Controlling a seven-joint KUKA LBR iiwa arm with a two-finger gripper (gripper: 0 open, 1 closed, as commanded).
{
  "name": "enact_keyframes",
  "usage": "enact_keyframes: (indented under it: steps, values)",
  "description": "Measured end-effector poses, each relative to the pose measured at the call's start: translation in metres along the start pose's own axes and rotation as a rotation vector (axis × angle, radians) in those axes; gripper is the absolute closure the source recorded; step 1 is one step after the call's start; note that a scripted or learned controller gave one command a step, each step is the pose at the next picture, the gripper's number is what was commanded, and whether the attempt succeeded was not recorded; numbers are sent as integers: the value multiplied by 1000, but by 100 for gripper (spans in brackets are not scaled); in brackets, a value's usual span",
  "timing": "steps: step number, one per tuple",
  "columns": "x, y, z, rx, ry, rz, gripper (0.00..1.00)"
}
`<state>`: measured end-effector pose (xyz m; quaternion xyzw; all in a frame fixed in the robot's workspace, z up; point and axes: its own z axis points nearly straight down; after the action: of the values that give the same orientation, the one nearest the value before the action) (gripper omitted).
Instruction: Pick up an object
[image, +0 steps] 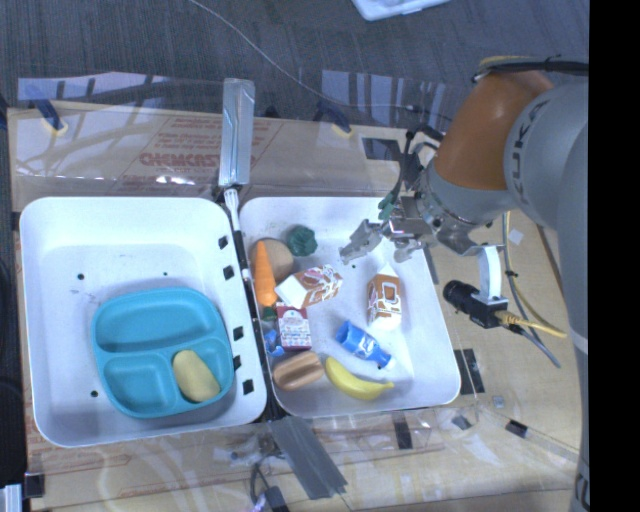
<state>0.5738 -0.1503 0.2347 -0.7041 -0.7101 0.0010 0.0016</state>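
Across the middle of the frame, two white bins sit side by side on the tabletop (120, 150). Entering from the upper right, the grey arm (520, 130) with its orange band reaches over the right bin (440, 375), and its gripper (385, 240) hangs above that bin's upper right part. Its fingers (358, 245) look slightly spread and pinch nothing, touching none of the objects below.

Lower left in the left bin (50, 230) lies a blue divided tray (150, 330) with a yellow potato-like piece (196, 374) in its lower right compartment.

Objects in the right bin: a yellow banana (358, 381) at the bottom, an orange carrot (263, 275) along the left wall, a brown and white packet (385, 300) just below the gripper, a small carton (320, 286), a blue packet (362, 344), a bread roll (298, 369), a red and white box (292, 329), and a dark green lump (302, 239) near the top.
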Motion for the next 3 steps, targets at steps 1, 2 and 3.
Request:
enact_keyframes:
  steps: [1, 2, 3]
  values:
    - [4, -99, 98, 7, 2, 32, 0]
    - [-3, -79, 143, -3, 0, -81, 0]
    - [-25, -97, 124, -1, 1, -535, 0]
